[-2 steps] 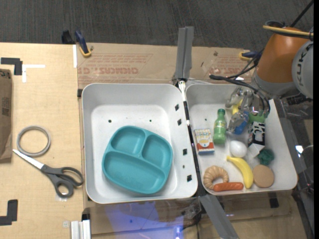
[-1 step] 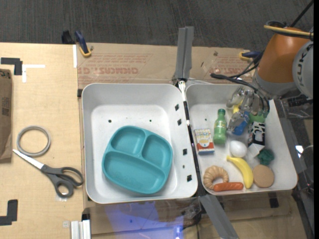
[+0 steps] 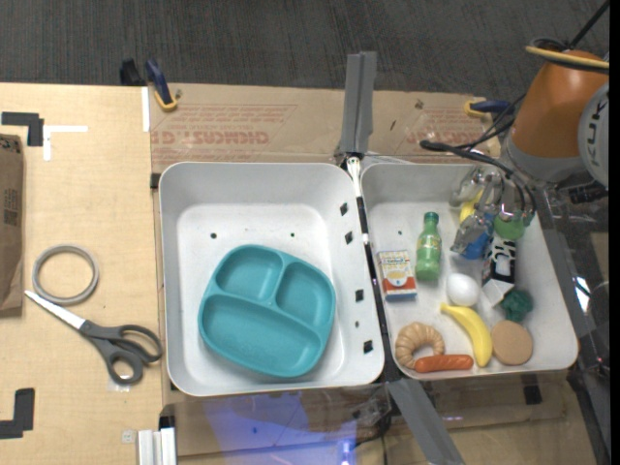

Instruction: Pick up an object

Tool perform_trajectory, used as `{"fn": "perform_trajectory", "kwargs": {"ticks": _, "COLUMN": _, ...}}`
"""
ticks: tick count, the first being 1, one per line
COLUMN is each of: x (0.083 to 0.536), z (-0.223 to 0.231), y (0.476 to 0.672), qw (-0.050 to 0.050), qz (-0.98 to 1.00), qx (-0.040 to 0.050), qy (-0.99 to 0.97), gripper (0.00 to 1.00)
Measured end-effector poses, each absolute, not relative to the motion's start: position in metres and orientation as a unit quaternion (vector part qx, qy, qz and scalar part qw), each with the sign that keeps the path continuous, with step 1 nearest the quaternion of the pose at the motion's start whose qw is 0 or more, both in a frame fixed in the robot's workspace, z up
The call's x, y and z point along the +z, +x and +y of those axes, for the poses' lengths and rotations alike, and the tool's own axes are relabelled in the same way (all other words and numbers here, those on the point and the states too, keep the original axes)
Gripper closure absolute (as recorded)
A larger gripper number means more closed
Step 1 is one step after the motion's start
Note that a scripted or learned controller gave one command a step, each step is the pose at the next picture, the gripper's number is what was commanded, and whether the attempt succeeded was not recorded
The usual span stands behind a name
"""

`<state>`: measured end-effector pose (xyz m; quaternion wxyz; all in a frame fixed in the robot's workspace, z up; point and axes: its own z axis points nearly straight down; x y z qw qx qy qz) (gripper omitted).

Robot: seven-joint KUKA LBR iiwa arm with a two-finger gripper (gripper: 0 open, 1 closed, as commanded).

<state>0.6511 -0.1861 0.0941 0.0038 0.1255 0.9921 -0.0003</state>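
You have the gripper (image 3: pixel 481 223) down in the right bin (image 3: pixel 387 177), near its far right corner, among a tight knot of small things there: something yellow at its far side, something blue under it, a green piece to its right, and a black-and-white item (image 3: pixel 500 260) just toward the near edge. From this view you cannot tell whether the claw is apart, together, or clamped on anything; the metal parts blend with the clutter, and nothing shows plainly between them. So treat the pick as not yet done: no object is seen lifted clear of the bin floor. The rest of the candidates lie untouched in the same bin: a green bottle (image 3: pixel 428 247) standing near the middle, a small box (image 3: pixel 396 272) beside it toward the divider, a white egg (image 3: pixel 462 288), a banana (image 3: pixel 470 329), a dark green toy (image 3: pixel 517 303) by the right wall, and along the near edge a croissant (image 3: pixel 419 340), a sausage (image 3: pixel 445 362) and a round tan biscuit (image 3: pixel 511 343). The left bin (image 3: pixel 184 221) carries a teal divided plate (image 3: pixel 267 309), well apart from the arm. Off the bins, scissors (image 3: pixel 107 338) and a tape roll (image 3: pixel 65 272) sit on the bench at the left. What is left, by my reading, is the grasp itself and the lift.
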Motion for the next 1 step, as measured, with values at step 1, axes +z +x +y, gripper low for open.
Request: {"fn": "perform_trajectory", "kwargs": {"ticks": 1, "x": 0.1057, "z": -0.1788, "y": 0.6544, "qw": 0.006, "qz": 0.993, "qx": 0.0032, "qy": 0.121, "gripper": 1.0}}
